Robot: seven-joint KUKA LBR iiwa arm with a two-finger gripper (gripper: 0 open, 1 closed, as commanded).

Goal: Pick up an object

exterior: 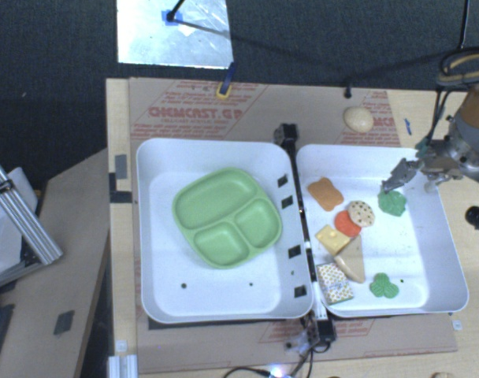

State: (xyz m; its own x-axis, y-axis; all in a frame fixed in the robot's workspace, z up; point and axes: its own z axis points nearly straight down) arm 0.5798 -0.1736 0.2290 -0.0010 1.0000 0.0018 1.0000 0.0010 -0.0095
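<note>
My gripper [403, 178] hangs over the right bin [436, 235] near its far right corner, just above a green leafy toy [393, 204]. Nothing shows held in it. Several other toy foods lie in this bin: an orange toast piece [326, 193], a speckled cookie [362, 213], a red disc [346, 224], a yellow cheese block [331, 238], a beige wedge [352, 265], a patterned cracker [335, 283] and a green clover shape [384, 287].
The left bin [168, 290] holds a green divided plate [228, 217]. A beige egg-shaped object [358, 118] sits on the cardboard behind the right bin. A black divider strip [296, 211] runs between the bins. The arm's wrist [468, 144] reaches in from the right.
</note>
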